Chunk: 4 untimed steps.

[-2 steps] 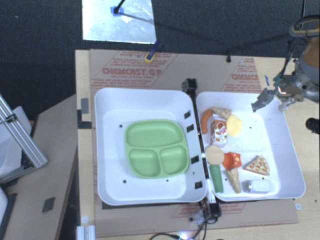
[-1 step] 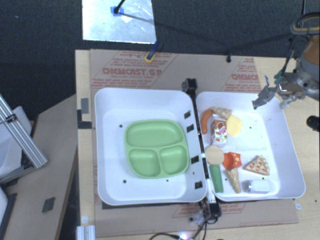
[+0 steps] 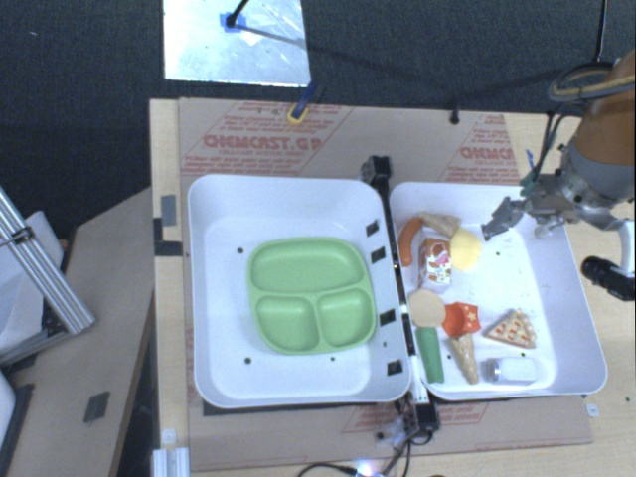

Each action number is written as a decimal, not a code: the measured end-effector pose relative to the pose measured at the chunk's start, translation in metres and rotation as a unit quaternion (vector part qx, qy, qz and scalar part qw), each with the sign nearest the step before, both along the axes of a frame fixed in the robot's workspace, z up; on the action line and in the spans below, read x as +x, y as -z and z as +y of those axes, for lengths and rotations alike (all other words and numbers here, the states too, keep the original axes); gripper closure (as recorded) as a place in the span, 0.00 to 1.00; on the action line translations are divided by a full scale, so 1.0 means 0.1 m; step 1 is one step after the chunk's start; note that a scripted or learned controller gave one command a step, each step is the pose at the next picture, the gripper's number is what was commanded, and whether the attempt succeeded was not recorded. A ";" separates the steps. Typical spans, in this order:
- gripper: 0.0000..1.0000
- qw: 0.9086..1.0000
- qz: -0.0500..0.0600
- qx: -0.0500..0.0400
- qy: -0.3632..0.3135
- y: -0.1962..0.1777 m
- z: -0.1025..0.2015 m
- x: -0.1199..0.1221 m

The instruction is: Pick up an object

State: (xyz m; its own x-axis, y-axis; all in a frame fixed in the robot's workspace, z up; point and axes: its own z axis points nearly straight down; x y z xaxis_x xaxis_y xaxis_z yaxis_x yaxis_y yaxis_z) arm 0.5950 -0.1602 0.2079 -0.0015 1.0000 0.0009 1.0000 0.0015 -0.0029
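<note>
The right bin [image 3: 556,266] holds several toy foods. A yellow lemon [image 3: 465,248] lies beside a small printed packet [image 3: 436,262] and an orange sausage [image 3: 407,238]. Nearer the front are a tan disc [image 3: 427,308], a red pepper [image 3: 461,319], a green cucumber [image 3: 430,354], a cone [image 3: 464,357], a pizza slice [image 3: 513,329] and a white bottle [image 3: 511,370]. My gripper [image 3: 517,222] hangs over the far part of this bin, just right of the lemon, with nothing seen in it.
A green three-compartment plate [image 3: 306,294] lies in the left bin [image 3: 219,266]. A black divider with clips [image 3: 390,266] separates the bins. The arm [image 3: 601,157] enters from the right. The right bin's floor is bare on its right side.
</note>
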 end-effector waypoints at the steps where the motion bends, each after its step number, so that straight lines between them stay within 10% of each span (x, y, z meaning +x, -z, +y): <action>1: 0.00 1.000 -0.001 0.000 -0.001 0.57 0.08 0.06; 3: 0.00 1.000 -0.007 -0.002 0.000 1.07 0.11 0.16; 4: 1.00 1.000 -0.006 -0.002 -0.001 0.99 0.12 0.16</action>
State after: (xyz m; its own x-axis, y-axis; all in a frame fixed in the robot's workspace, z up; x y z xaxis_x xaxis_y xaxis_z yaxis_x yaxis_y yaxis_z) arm 0.6108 -0.1487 0.1088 -0.0040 1.0000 -0.0027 0.9999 0.0040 0.0096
